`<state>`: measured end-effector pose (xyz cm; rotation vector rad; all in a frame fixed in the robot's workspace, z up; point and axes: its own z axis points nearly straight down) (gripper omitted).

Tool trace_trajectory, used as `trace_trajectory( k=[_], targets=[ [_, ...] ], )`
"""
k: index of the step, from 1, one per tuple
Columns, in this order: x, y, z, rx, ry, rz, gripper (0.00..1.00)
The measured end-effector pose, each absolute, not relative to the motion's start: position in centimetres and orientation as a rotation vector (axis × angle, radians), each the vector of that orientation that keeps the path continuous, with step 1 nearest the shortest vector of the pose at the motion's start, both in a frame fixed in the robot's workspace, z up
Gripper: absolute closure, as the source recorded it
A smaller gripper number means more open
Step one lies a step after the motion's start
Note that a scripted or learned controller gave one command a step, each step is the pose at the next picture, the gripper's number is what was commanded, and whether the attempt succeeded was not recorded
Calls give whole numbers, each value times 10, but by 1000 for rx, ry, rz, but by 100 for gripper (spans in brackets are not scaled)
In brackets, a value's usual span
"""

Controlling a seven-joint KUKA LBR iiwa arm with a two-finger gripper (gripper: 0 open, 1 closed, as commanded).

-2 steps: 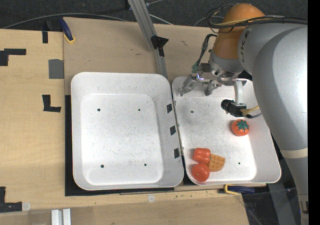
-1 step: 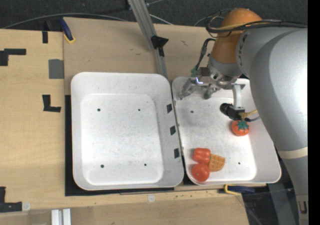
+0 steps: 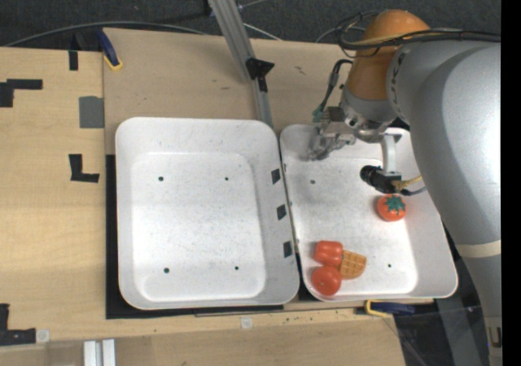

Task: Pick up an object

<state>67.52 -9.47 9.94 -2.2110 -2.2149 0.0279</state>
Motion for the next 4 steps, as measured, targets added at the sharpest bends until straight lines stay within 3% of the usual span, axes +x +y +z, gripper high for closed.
trace_trajectory(
  k=[1, 3, 4],
  targets=[
    [666, -94, 150, -2223, -2223, -2, 100],
    [668, -94, 267, -2223, -2227, -5, 100],
    [667, -36, 270, -2213, -2227, -1, 100]
  ],
)
